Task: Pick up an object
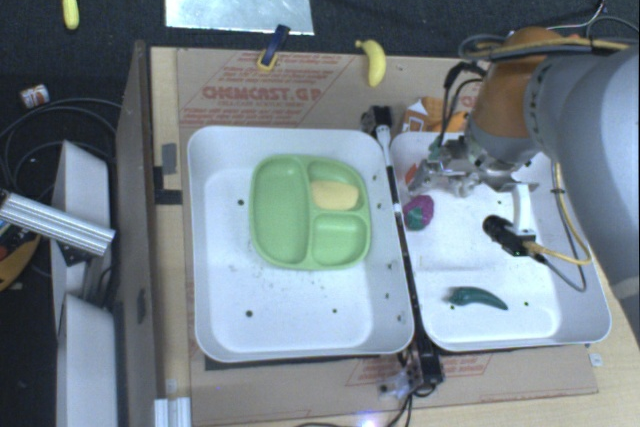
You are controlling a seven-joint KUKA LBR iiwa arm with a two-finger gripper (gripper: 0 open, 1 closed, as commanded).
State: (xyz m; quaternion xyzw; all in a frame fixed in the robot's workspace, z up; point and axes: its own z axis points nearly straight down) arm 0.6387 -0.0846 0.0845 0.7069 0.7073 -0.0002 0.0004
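Cardboard under two white bins reads "CHEMCAST GP". In the right bin (585, 315), the gripper (440, 173) hovers near a purple object (418, 211), possibly a toy; its grip state cannot be told.

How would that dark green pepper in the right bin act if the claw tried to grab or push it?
The green pepper looks curved and tapered, so it would probably pivot or spin rather than slide straight when nudged. Its glossy skin suggests it may slip from a pinch. It lies flat on the right bin floor, apart from the purple item, so a push should disturb nothing else.
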